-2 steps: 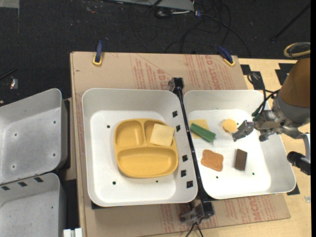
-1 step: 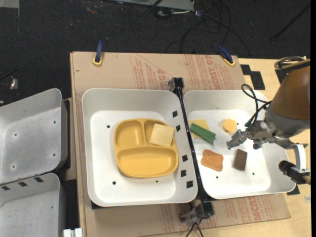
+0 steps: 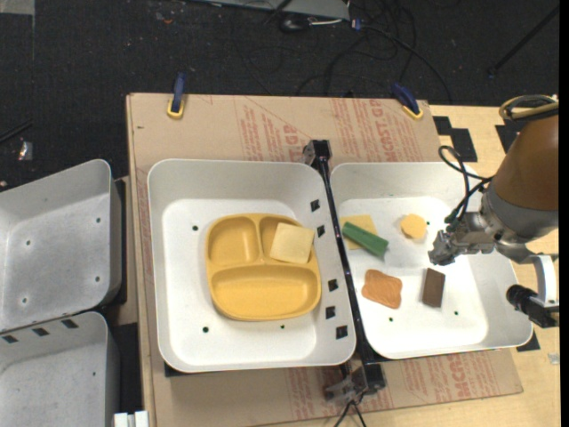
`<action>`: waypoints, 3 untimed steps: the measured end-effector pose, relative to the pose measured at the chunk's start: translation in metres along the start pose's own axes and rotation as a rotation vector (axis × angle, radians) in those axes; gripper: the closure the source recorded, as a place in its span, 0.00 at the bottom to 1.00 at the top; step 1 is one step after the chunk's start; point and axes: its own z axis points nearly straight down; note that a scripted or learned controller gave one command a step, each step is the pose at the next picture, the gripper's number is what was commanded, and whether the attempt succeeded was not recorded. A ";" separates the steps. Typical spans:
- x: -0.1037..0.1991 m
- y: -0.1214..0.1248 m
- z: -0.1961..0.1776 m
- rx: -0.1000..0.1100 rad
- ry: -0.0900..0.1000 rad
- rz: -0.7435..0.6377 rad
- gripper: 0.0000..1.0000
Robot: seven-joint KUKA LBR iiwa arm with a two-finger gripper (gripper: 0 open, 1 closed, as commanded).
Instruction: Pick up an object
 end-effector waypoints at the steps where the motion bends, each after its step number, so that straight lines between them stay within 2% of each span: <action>1: 0.008 0.007 -0.049 -0.005 -0.001 -0.005 1.00; 2: 0.008 0.008 -0.103 -0.006 -0.002 -0.004 1.00; 3: 0.052 0.027 -0.092 -0.001 0.001 -0.008 1.00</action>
